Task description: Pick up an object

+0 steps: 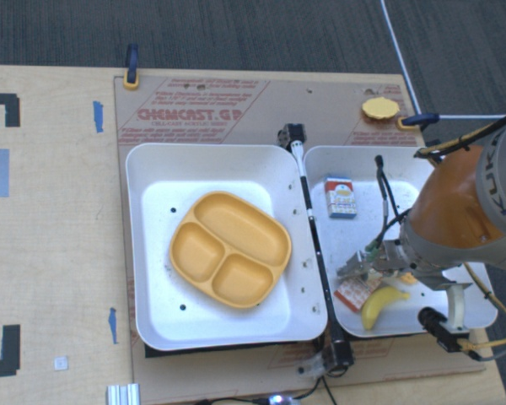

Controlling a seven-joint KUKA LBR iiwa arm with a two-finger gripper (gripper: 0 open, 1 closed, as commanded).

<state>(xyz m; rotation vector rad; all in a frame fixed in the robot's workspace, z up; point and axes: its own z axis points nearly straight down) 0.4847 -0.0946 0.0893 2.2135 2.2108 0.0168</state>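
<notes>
Banana point(381, 305) lies in my right bin point(354, 165), near its front edge, curved, tilted, its upper end right under my pincer point(369, 264). A small red-and-white packet point(351, 294) sits just left of the banana, touching it, partly under my pincer too. My pincer is low over both, above the banana's upper end; can't tell whether it's open or closed, nor if it grips anything. A small red-and-white box point(341, 198) lies further back in the same bin, well apart. Left bin point(152, 226) holds a yellow three-compartment plate point(229, 250).
</notes>
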